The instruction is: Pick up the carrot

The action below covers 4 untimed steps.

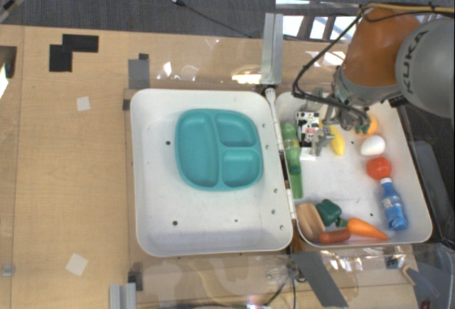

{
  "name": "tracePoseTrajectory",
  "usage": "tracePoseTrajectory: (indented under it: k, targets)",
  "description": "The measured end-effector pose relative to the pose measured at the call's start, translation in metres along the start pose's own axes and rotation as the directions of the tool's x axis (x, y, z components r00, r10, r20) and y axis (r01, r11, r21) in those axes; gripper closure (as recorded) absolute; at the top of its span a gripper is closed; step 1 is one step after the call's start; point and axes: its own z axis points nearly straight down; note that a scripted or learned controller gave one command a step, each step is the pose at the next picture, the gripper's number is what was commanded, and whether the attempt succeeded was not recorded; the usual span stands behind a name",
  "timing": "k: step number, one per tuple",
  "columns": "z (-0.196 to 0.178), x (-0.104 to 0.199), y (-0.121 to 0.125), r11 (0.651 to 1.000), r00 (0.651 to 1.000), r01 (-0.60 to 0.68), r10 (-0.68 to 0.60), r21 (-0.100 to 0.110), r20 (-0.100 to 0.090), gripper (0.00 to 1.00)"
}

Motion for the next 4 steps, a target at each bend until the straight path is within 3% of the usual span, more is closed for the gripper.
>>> tracePoseTrajectory:
  k: [1, 2, 3, 4]
  targets:
    - [-0.086, -0.015, 0.031, 0.911, 0.911, -0.412, 0.412, -0.002, -0.016, 0.0]
    - [-0.012, 0.002, -0.04, 0.915, 0.915, -0.404, 0.404, -0.003, -0.003, 0.0]
    - [-0.109, -0.005, -0.05, 0.779, 0.779, -0.627, 0.627, 0.005, -0.015, 0.0]
    - [-0.069, 0.022, -0.113, 0.794, 0.793, -0.608, 0.608, 0.011, -0.024, 0.0]
